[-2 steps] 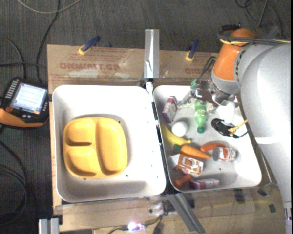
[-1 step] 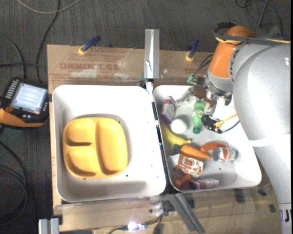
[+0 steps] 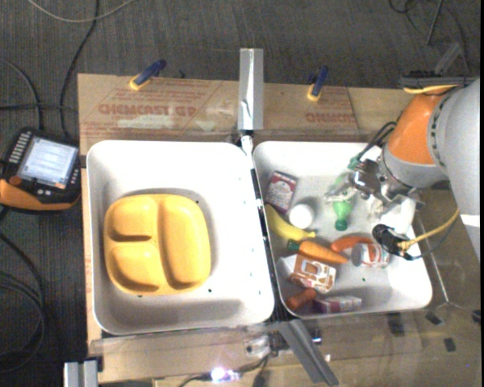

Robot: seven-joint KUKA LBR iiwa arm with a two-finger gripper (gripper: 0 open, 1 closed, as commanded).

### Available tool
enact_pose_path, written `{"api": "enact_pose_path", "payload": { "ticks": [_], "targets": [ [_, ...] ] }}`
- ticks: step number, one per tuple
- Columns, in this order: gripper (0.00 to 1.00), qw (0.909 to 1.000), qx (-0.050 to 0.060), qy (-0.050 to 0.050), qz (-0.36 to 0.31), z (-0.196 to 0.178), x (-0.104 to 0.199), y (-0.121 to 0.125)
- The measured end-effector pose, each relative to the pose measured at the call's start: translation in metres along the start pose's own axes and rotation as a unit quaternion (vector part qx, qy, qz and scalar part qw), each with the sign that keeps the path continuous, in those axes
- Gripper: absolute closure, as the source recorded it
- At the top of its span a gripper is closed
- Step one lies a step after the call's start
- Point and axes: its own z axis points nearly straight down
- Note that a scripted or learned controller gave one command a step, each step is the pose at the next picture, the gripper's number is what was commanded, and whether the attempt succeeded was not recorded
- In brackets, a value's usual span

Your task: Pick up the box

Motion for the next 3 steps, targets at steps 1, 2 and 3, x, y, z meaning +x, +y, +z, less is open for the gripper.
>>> {"api": "enact_pose_path", "payload": {
  "ticks": [1,2,3],
  "targets": [
    [0.00,0.9992,0.005,-0.004,-0.040,0.003,0.055,0.052],
    [0.00,0.9863,0.025,-0.006,0.163,0.003,0.057,0.046],
    [0.00,0.9872,0.001,0.007,0.159,-0.003,-0.011,-0.004]
  ]
}}
